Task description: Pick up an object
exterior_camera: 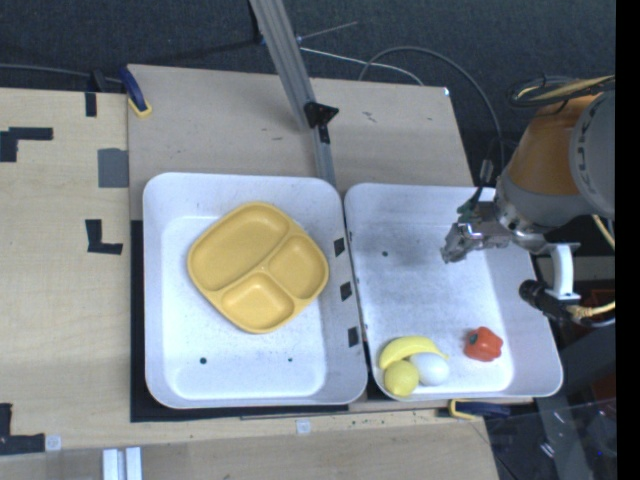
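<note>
We logged the gripper (458, 249), grasp state indiscernible, above the right bin (400, 218), well apart from the clustered fruit (415, 363)

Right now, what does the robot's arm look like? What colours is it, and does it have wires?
The robot arm is a thick, rounded grey tube with a wide orange band above its wrist. At its tip sits a small, grey metal two-finger gripper. Thin yellow and dark cables loop near the arm's top, and a white bracket with a black fitting hangs beside it.
</note>
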Controlling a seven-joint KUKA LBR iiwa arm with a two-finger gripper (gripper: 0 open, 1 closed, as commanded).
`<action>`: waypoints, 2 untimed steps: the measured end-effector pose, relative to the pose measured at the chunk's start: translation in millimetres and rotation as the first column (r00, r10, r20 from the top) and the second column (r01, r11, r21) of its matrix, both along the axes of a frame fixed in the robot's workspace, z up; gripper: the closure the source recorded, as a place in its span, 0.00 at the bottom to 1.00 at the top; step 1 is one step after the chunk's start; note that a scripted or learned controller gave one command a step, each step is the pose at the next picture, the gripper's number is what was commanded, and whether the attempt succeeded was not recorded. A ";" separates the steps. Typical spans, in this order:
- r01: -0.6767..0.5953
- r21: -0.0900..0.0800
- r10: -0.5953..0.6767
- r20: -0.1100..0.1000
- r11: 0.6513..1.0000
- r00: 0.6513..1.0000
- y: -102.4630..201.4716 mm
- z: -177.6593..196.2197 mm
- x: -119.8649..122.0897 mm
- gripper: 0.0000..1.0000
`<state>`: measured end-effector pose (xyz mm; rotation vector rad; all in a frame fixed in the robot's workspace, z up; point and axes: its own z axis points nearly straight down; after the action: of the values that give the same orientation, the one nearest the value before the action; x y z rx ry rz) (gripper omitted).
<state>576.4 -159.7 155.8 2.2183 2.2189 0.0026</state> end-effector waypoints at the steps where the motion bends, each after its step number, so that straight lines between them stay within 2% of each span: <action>1: -0.002 0.001 0.002 0.001 1.000 1.000 5.1 56.8 -7.0 1.00; 2: -0.002 0.002 0.002 -0.003 1.000 1.000 5.7 75.2 -6.4 1.00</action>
<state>570.0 -154.0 231.0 2.2185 2.2230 0.0014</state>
